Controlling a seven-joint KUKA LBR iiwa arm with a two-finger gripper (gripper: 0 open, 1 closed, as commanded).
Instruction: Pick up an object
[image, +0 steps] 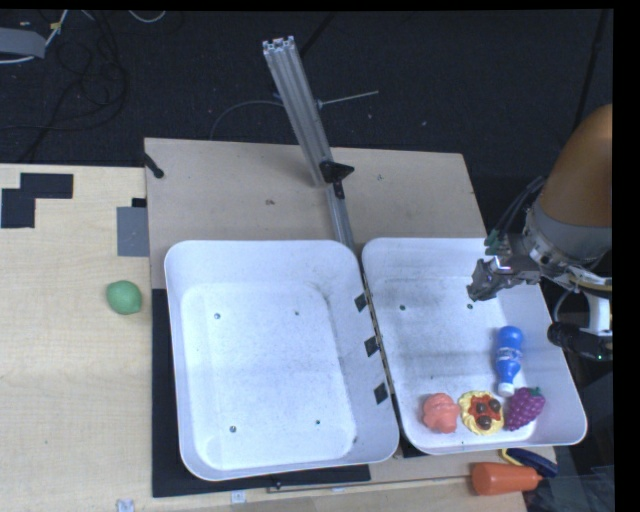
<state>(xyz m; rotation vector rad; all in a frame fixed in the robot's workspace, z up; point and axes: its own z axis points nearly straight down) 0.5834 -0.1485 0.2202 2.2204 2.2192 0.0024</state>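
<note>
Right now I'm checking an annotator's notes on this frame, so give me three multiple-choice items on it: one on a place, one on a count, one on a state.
1. Where does the blue bottle lie?
A. in the right bin
B. in the left bin
C. on the bench outside the bins

2. How many things lie in the right bin?
A. two
B. four
C. six

3. How does the gripper stand?
A. gripping the blue bottle
B. above the right bin, holding nothing
C. resting in the left bin

Answers:
1 A, it lies near that bin's right wall.
2 B, bottle, purple grapes, yellow toy and pink toy.
3 B, nothing sits between its fingers.
</note>
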